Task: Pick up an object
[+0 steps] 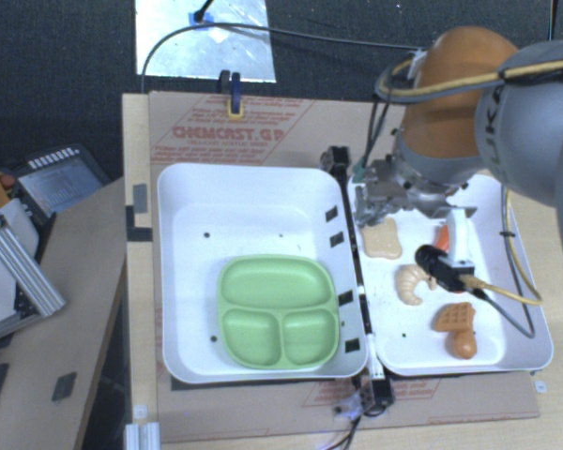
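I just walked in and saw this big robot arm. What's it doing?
The grey robot arm is trying to pick something up. Its gripper hangs over the right white bin, just above a pale flat bread-shaped toy. A tan croissant-shaped toy and a brown waffle-shaped toy lie nearby in that bin. The left white bin holds a green three-section plastic plate. Nothing looks lifted yet.

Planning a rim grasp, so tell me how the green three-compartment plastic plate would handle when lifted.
The green three-compartment plastic plate looks moulded and rigid, so it probably won't flop. Held by one edge, its broad shallow shape would likely tilt. Its smooth surface may slip.
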You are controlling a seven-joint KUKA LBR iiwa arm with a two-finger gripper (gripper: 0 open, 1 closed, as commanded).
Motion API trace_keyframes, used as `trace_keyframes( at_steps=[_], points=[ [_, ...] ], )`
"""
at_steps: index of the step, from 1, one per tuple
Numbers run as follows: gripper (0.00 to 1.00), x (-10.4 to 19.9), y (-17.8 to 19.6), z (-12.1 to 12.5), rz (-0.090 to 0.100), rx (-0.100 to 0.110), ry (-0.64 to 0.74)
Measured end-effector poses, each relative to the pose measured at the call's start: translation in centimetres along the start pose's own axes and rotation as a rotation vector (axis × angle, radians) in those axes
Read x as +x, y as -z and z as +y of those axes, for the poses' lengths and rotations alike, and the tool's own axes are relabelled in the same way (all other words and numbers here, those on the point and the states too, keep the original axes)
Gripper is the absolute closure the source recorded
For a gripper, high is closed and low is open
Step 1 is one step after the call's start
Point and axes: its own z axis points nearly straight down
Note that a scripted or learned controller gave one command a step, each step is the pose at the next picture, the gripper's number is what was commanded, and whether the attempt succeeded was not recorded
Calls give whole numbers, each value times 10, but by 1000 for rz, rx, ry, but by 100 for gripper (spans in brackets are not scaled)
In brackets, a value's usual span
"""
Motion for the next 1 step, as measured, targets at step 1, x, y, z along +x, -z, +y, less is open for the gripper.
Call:
trace_keyframes(
  at_steps=[1],
  points=[
    [100, 51, 5, -25, 0, 1, 1]
  ],
)
